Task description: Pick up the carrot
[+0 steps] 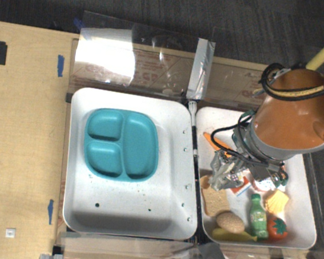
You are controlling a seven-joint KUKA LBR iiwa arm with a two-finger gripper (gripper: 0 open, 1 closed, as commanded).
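The carrot (211, 139) shows as a short orange sliver near the back left of the right bin (311, 195), mostly hidden under the arm's cables. My gripper (224, 172) hangs low over the left middle of that bin, a little in front of the carrot and above a tan toast slice (214, 201). I see nothing orange at the metal tip.
The right bin also holds a green bottle (256, 214), a red tomato (278, 228), a yellow cheese wedge (277, 202), a brown potato (230, 220) and a banana (234, 234). In the left bin (72, 191) lies a teal divided plate (121, 143).
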